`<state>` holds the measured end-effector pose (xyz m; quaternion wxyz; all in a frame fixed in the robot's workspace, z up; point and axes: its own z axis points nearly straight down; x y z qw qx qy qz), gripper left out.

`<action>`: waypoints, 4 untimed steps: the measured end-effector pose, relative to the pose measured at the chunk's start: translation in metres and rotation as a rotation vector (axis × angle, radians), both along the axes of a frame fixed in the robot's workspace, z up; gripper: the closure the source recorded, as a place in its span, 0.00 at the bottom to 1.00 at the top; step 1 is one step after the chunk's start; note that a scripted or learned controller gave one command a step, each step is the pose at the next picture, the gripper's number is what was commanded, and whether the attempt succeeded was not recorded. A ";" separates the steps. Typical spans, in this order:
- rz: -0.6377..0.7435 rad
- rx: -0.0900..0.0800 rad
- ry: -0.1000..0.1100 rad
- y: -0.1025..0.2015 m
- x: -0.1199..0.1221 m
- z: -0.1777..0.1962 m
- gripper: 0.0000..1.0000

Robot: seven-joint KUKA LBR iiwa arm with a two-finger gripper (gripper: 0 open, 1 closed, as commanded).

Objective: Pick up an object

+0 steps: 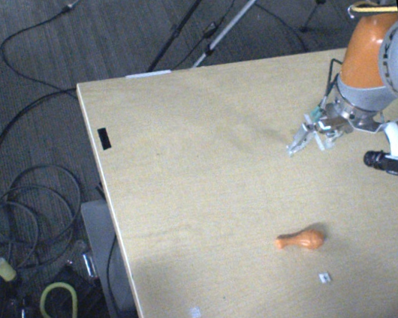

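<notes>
Camera view's got your hand (303, 137) hovering over the worktop (205, 191), fingers spread apart, nothing between them; the orange toy (302, 240) lies well below it.

The arm (377, 66) is rounded and bulky, with a glossy orange band over a grey wrist collar. Beyond the collar sits a small silvery gripper (299, 142), its metal parts pale, with a touch of green at its base. Thin dark cables loop along the collar's side. Beneath the collar, a white bracket carries a short black cylinder.
</notes>
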<state>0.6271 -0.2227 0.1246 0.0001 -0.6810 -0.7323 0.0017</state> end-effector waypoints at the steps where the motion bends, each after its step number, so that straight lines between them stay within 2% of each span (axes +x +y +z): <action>1: 0.086 -0.001 -0.002 0.001 0.031 -0.041 0.00; 2: 0.342 0.000 -0.003 0.020 0.042 -0.040 0.00; 3: 0.556 0.001 -0.002 0.050 0.041 -0.040 0.00; 4: 0.555 0.002 -0.006 0.051 0.042 -0.030 1.00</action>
